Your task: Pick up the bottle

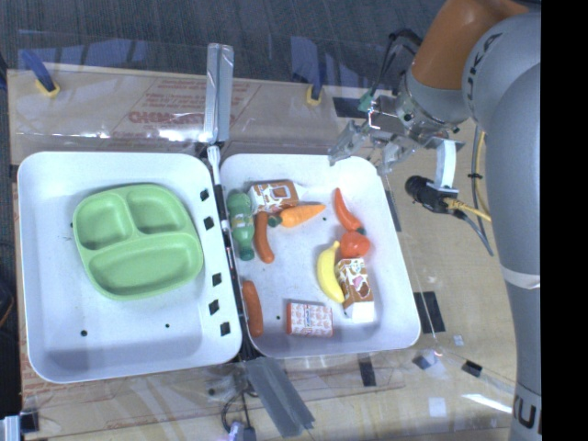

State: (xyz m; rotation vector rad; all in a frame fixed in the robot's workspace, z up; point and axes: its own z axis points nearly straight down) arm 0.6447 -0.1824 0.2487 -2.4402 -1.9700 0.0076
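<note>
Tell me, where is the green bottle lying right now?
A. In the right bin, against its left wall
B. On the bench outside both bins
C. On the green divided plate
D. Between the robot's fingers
A: the green bottle lies in the right bin, close along its left wall, beside a sausage, while the gripper hangs over that bin's far right corner, well away from it.

**What we could not make out**

We could not tell how the gripper (367,145) held its fingers; they blurred against the right bin (390,324)'s rim. The arm (501,81) ran off the top edge. Carton (309,318) labels were too small to read.
</note>
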